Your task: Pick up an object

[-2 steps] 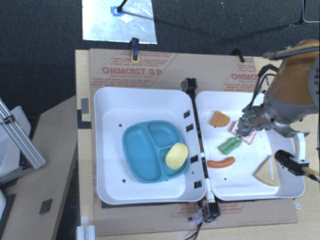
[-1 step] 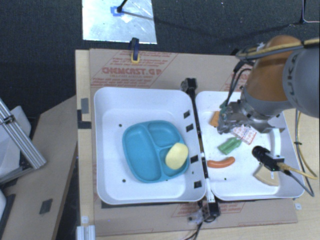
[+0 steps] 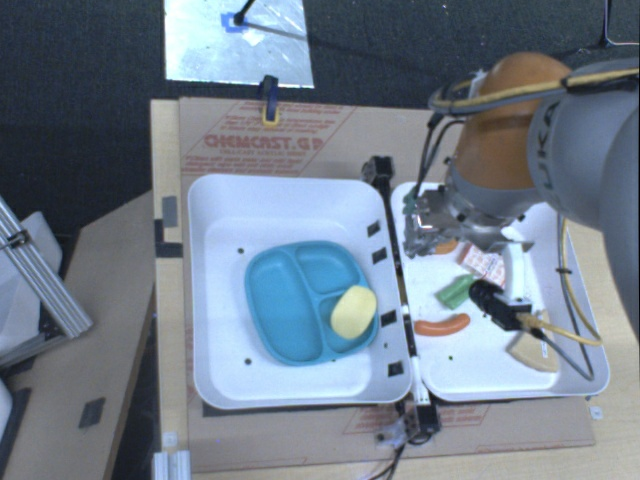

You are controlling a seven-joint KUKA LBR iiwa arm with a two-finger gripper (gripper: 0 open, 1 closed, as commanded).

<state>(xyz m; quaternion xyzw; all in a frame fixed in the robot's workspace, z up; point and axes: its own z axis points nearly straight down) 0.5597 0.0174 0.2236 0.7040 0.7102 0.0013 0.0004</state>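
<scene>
My gripper (image 3: 422, 232) hangs low over the far left part of the right bin (image 3: 480, 376), close to the wall between the bins. Just to its right, a small orange piece (image 3: 446, 247) peeks out from under the wrist. A green object (image 3: 455, 290) and an orange sausage (image 3: 441, 325) lie nearer the front. A red-and-white packet (image 3: 482, 261), a white tube (image 3: 517, 268) and a tan wedge (image 3: 533, 354) lie further right. I see nothing held in the gripper.
The left bin (image 3: 205, 268) holds a blue divided plate (image 3: 300, 303) with a yellow rounded object (image 3: 353, 311) on its right compartment. The grey arm with its orange band (image 3: 510, 118) reaches over the right bin's back edge.
</scene>
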